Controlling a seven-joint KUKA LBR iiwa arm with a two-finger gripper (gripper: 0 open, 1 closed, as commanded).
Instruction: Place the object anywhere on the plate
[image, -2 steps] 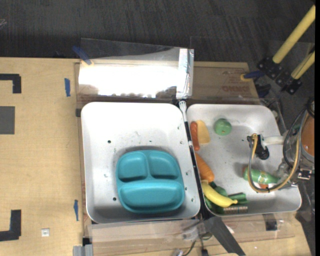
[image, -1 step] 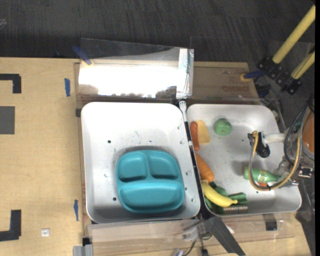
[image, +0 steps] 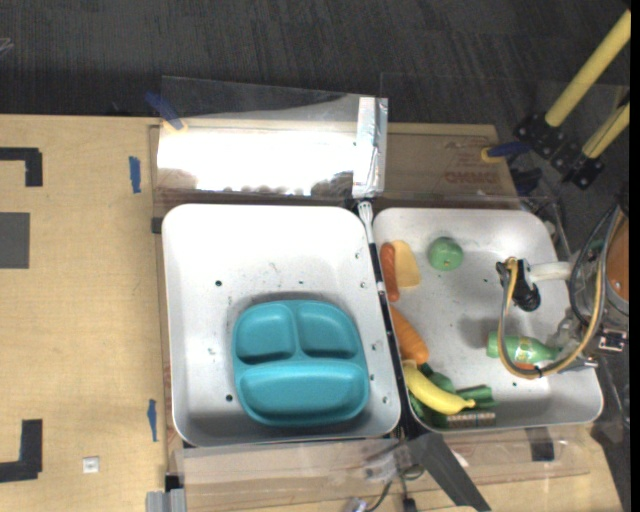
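From the camera above the bench, two shallow white bins sit side by side. The left bin (image: 190, 250) carries a blue plate (image: 298, 362) with three compartments, lying toward the bin's near edge and roughly centred between its side walls; nothing rests on it.

The right bin (image: 470, 228) carries the loose things. An orange and yellow piece (image: 400, 268) lies along its left wall near the far corner, and a carrot (image: 408, 336) lies further down that same wall. A banana (image: 436, 391) sits at the near left corner, touching a dark green vegetable (image: 470, 393) just beside it. A small green round piece (image: 446, 253) lies near the far edge, apart from the others.

The gripper (image: 525, 348) reaches in over the bin's right side, close to the near right corner, trailing a yellow cable. A green object (image: 517, 350) lies right at it. Whether that object is actually grasped cannot be told here.
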